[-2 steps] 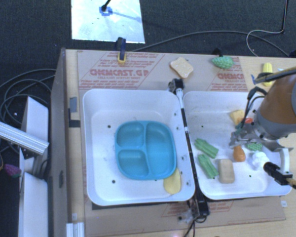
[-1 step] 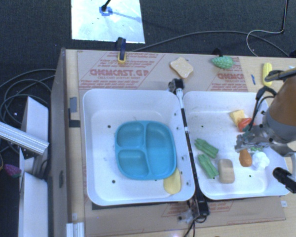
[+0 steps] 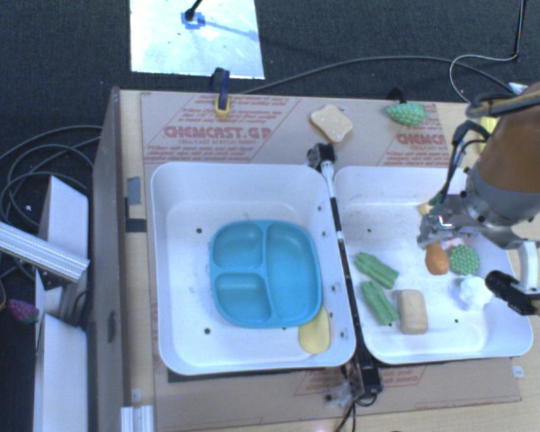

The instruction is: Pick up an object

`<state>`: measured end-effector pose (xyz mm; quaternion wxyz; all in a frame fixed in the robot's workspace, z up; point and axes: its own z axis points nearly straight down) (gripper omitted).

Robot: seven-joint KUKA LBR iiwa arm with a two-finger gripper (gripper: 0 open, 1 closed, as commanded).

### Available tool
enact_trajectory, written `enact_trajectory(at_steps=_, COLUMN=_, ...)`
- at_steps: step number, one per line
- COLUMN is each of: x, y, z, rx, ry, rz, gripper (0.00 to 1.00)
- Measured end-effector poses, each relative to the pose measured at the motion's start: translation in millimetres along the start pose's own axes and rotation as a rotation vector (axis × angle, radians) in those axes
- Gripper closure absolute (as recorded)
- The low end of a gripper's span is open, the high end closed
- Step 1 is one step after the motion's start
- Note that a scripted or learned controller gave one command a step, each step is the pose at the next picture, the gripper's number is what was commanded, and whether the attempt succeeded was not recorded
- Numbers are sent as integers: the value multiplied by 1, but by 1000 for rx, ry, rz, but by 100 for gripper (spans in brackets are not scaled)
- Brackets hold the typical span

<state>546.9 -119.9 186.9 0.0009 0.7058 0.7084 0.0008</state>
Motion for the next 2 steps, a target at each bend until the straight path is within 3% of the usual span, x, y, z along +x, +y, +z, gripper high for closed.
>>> enact_trajectory(at_steps=1, x=55, y=8, z=-45, rx=0, ry=0, rz=-1, gripper=100)
enact_trajectory(at_steps=2, x=130, y=8, z=-44, rx=1, ry=1, rz=0, gripper=100)
